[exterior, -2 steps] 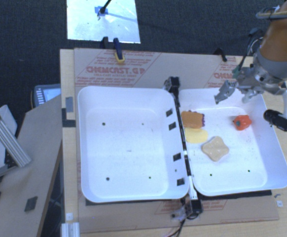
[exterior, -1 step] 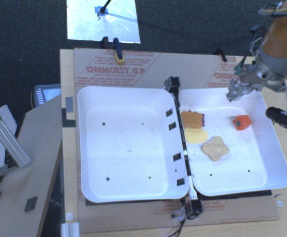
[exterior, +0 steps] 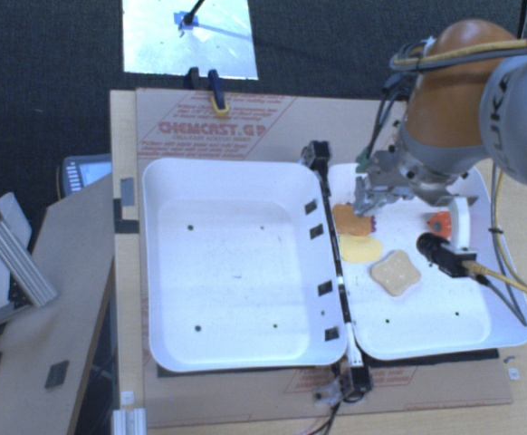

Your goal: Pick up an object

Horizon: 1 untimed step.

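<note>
Four small items recorded in the right bin [exterior: 426,333]; gripper [exterior: 365,205] set low among them.
Nearest the camera, a tan toast-shaped piece [exterior: 396,273] is seen lying flat. Just beyond it a yellow flat piece [exterior: 361,249] is noted, touched at its far edge by an orange-brown piece [exterior: 351,219] close to the wall shared with the left bin [exterior: 236,270]. The gripper is placed at the far edge of the orange-brown piece; whether it is spread or pressed together cannot be told. A red-orange item [exterior: 439,222] is seen apart, toward the view's right.
</note>
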Available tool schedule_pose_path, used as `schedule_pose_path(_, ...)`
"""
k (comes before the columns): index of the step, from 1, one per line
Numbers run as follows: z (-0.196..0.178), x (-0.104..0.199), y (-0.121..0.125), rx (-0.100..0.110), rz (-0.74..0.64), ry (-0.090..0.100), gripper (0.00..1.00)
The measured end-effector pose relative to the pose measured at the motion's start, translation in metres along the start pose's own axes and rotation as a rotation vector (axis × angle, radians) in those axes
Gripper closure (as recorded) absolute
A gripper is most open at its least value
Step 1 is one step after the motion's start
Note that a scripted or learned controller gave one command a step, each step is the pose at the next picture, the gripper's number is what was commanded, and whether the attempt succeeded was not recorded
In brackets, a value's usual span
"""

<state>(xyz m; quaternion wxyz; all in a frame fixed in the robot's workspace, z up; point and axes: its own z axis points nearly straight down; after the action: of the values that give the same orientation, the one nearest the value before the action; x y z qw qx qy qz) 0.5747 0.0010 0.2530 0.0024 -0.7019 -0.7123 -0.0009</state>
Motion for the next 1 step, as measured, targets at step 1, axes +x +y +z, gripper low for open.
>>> schedule_pose_path(1,-0.0734,0.0598,0.0076,-0.012,0.004,-0.002,1.0)
